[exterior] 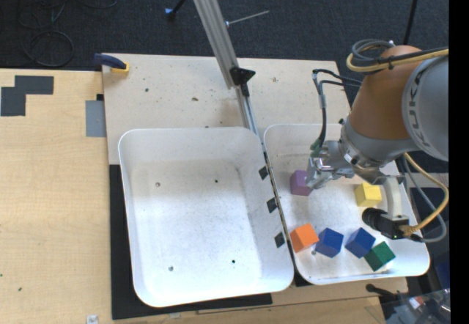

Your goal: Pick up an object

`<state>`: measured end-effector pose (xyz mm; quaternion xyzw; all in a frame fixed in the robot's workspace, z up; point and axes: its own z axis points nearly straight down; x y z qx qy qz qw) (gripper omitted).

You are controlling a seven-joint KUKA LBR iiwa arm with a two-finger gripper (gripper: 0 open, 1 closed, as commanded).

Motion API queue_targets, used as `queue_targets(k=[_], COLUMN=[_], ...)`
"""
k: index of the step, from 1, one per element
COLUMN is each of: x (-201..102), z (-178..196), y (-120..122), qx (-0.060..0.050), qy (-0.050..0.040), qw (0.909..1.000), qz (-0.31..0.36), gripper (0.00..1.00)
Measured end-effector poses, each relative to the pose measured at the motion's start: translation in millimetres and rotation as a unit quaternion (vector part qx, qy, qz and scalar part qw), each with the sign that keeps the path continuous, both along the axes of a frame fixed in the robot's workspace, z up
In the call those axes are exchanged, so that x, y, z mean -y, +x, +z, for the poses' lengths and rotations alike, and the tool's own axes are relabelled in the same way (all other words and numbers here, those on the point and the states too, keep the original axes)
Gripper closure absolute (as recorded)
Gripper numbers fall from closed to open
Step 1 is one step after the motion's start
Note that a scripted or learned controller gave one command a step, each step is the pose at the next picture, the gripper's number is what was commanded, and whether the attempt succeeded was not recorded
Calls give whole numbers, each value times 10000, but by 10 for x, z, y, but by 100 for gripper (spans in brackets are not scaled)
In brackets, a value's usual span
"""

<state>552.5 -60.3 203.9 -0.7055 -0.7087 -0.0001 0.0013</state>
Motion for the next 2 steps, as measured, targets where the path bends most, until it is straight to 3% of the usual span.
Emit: queue_targets(k=[2], x=[-888], z=[67], y=[429], qx=[3], qy=[0], qw=[10000], qz=[-5], gripper=[100])
